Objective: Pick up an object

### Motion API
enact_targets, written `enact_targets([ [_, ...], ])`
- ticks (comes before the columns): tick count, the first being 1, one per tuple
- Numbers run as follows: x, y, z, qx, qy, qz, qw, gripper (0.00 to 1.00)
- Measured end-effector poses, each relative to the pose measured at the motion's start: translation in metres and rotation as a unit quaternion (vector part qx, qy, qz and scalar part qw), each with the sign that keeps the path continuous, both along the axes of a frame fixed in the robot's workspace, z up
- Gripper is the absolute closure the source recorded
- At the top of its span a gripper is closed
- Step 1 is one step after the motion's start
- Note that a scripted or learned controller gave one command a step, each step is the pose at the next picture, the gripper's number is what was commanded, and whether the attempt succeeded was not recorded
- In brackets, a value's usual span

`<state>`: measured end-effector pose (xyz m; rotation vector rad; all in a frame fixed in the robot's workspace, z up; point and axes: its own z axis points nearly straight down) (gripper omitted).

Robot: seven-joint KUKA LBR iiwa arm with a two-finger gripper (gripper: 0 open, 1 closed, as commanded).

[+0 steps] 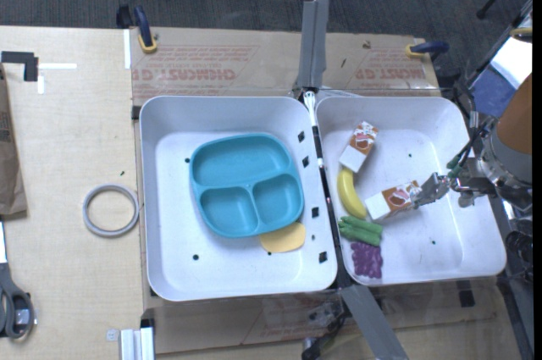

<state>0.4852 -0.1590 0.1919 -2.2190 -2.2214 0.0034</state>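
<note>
One hand (434, 187) against a white-and-orange carton (392, 201), right bin (440, 261).

Arm (517, 138) cut off at right edge

arm: grey metal wrist section (495, 172) — orange curved band (518, 123) above | gripper: slim grey two-finger metal gripper (438, 185) — dark thin cables (467, 148) along wrist
</note>
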Motion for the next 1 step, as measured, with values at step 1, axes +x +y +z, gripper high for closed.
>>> enact_targets([
  [1,0.0697,-0.0297,0.0259,-0.0003,-0.001,0.103,0.9947,0.00],
])
